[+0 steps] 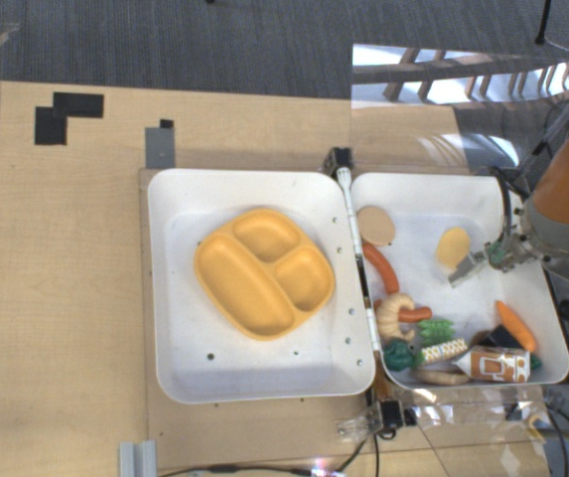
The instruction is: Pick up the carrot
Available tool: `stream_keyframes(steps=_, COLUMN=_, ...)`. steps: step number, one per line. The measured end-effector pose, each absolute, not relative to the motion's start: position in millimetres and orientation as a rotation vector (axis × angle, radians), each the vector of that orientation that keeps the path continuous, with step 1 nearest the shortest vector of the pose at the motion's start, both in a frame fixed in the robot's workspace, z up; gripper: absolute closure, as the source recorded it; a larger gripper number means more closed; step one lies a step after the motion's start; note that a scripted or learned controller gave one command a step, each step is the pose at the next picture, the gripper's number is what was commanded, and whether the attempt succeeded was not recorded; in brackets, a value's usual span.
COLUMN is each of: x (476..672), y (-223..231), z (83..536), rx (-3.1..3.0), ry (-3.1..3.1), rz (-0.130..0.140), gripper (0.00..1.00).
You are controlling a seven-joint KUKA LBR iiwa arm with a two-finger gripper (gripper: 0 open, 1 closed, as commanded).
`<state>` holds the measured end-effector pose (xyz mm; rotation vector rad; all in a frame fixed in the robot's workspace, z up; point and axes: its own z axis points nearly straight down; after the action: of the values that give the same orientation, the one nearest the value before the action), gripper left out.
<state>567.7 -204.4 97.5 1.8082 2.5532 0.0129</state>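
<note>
The gripper (471,268) hangs over the right bin (418,195) with fingers spread, holding nothing. The carrot (515,326) lies near the bin's right wall, just below it. This looks like the approach: next, shift over the carrot and descend.

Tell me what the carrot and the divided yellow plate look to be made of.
Carrot: likely moulded plastic toy food, smooth, evenly orange. Divided yellow plate: probably hard plastic, matte with a slight sheen, one uniform colour with rounded moulded compartments. Neither material is certain from this view.
</note>
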Motion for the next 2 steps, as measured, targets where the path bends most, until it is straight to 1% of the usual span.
stream_keyframes(steps=1, x=667.8, y=-202.9, z=84.6, rx=1.768, ry=2.617, rz=-0.004, gripper=0.00)
stream_keyframes(steps=2, x=618.1, y=-189.6, z=87.3, rx=1.855, ry=2.525, rz=0.005, gripper=0.00)
